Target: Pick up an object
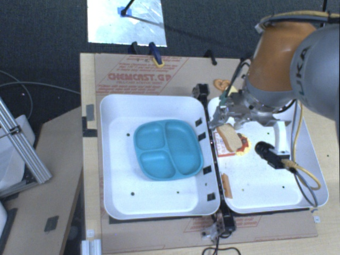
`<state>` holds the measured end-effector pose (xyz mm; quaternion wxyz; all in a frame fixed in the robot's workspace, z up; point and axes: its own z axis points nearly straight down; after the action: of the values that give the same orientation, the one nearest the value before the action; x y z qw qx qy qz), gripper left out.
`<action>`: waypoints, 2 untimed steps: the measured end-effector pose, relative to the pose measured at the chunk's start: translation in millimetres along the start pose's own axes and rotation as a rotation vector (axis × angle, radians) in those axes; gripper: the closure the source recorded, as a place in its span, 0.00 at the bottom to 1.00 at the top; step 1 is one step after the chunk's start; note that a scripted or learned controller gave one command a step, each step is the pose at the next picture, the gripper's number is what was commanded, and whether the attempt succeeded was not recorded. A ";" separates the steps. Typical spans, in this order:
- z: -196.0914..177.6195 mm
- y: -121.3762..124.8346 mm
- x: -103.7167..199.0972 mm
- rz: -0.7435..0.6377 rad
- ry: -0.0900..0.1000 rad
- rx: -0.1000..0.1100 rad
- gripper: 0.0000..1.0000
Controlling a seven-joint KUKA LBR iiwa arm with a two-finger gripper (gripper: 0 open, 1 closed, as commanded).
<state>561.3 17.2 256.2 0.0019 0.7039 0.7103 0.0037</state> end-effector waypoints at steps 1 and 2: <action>-16.6 -53.4 43.7 0.000 0.000 0.006 1.00; 16.1 -75.9 -31.6 0.016 -0.005 0.009 1.00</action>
<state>485.8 -15.0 239.4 0.0006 0.7094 0.7048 -0.0013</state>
